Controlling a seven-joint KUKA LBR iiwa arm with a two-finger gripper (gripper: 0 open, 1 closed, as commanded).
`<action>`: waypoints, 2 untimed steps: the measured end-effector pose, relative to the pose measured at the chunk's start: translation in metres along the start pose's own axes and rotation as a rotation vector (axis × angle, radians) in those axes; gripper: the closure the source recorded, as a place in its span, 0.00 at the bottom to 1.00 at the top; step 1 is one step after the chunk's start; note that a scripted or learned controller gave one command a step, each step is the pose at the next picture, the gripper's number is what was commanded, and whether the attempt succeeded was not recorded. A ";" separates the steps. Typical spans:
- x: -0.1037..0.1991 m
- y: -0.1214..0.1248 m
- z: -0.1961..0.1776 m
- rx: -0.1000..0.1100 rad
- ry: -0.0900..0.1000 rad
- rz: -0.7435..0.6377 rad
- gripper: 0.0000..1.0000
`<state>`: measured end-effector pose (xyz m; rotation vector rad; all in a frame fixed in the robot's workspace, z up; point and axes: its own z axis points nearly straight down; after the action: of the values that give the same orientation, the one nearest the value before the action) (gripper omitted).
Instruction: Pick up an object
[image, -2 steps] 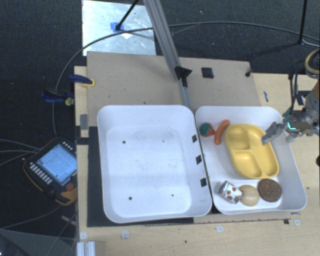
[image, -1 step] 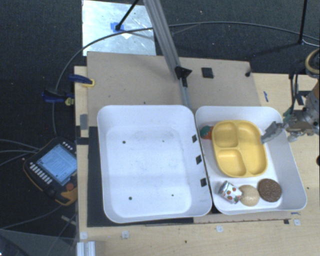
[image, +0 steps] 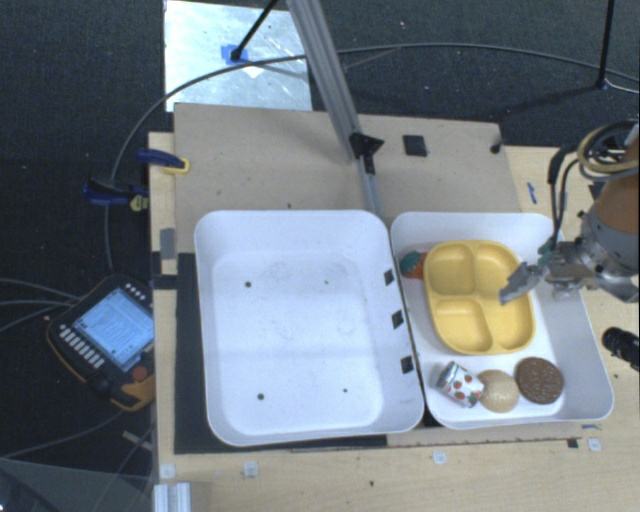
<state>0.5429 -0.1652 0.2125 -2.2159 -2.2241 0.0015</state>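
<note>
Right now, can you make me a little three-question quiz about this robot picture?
1. True or false: the yellow plate sits in the right bin.
2. What is brown and round near that bin's front edge: A) cookie B) spoon C) cup?
3. Fill in: the gripper hovers over the yellow ____.

Key: 1 true; 2 A; 3 plate.

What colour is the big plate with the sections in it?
Yellow. The divided plate shows clearly in the camera view, in the right bin.
</note>
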 end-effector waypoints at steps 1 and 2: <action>-0.002 -0.001 0.063 0.001 0.000 0.002 0.00; 0.006 0.007 0.112 -0.002 0.000 0.000 0.00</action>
<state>0.5495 -0.1596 0.1006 -2.2173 -2.2248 -0.0010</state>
